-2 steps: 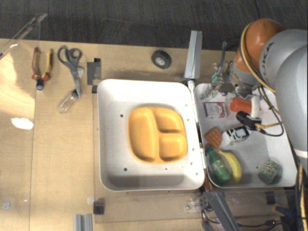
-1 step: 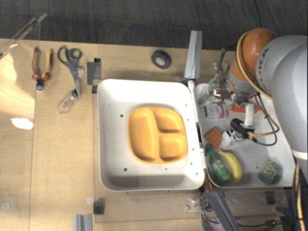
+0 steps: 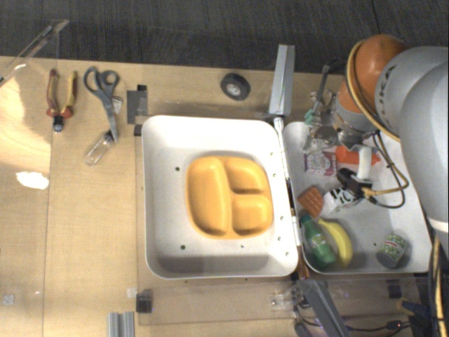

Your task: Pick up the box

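Scanning from the left, the wooden bench (image 3: 84,209) had red-handled pliers (image 3: 57,98) and grey-handled scissors (image 3: 105,100) lying on it, well apart from the action. Next came the left white bin (image 3: 161,188) with a yellow three-compartment tray (image 3: 229,194) sitting in the middle. The right white bin (image 3: 414,237) held the clutter: a small orange block (image 3: 311,201), a green bottle (image 3: 319,243) touching a yellow banana (image 3: 340,239), and a small green can (image 3: 393,248) off toward the right. The small pink-and-white box (image 3: 320,161), pretty blurry so I'm guessing that's the target, sat near the bin's top left corner. The grey two-finger gripper (image 3: 323,128) hung just above it in the view, nearly touching. Honestly couldn't tell how wide the gripper was set, or whether it had hold of anything. The box looked roughly square, no clear long axis.
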`<move>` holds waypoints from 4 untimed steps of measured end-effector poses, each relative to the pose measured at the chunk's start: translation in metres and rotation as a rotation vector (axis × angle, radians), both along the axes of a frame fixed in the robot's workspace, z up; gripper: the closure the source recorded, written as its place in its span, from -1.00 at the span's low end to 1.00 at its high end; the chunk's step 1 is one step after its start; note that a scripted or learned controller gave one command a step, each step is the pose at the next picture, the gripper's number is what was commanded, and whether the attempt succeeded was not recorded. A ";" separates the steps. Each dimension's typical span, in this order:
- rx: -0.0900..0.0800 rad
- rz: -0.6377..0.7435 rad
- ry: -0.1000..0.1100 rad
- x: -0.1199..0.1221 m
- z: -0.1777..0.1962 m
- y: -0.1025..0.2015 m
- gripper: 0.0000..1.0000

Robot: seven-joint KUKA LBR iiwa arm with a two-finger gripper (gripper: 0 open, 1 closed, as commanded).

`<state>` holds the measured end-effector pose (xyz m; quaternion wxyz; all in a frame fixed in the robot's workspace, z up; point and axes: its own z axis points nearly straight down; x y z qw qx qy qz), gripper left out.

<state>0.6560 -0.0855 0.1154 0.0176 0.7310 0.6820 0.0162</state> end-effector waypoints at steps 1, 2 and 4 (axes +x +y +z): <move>0.004 -0.025 0.040 -0.026 0.116 0.011 1.00; 0.004 -0.025 0.041 -0.026 0.116 0.011 -1.00; 0.000 -0.031 0.018 -0.011 0.002 -0.010 1.00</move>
